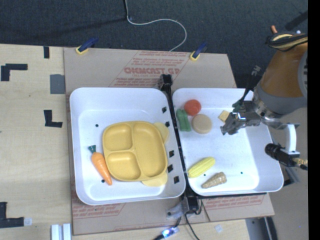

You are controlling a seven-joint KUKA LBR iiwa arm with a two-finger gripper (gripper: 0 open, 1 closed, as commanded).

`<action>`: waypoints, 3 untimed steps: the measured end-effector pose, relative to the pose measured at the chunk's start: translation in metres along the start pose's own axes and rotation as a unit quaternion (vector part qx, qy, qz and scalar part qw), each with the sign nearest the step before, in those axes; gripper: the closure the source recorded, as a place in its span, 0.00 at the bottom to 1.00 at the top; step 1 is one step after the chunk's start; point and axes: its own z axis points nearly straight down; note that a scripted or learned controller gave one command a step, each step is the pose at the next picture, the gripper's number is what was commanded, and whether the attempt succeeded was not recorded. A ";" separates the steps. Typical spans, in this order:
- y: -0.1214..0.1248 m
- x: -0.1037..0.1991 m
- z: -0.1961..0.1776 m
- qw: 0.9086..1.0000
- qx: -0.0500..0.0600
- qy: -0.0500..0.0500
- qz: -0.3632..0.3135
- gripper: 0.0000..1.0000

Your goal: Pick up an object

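The arm (285,79) enters from the right and reaches over the right bin (260,184). The gripper (231,126) hangs above the upper right part of that bin. How far the gripper is open cannot be told, because it appears as a dark cluster with no clear gap. No object is visible between its parts. A small yellow block (223,116) lies just beside the gripper, on its upper left; whether the two touch cannot be told.

Positions relative to the gripper, in the right bin:
- The beige round piece (202,123) lies near, to the left.
- The tomato (192,106) lies farther left and slightly higher, touching or nearly touching the beige piece.
- The green piece (183,120) lies against the bin's left wall, beyond the tomato.
- The corn (201,167) lies well apart, lower left.
- The tan cone (214,180) lies just below the corn, near the bin's lower wall.

The left bin (82,101) holds a yellow divided tray (134,150). A carrot (101,166) lies just beside the tray's left edge. Both bins rest on a cardboard sheet (150,69) on the counter (30,149).
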 end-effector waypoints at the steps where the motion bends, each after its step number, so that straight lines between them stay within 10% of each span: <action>1: 0.026 0.044 -0.009 1.000 0.000 0.001 -0.002 1.00; 3: 0.079 0.142 0.014 1.000 0.001 0.001 -0.002 1.00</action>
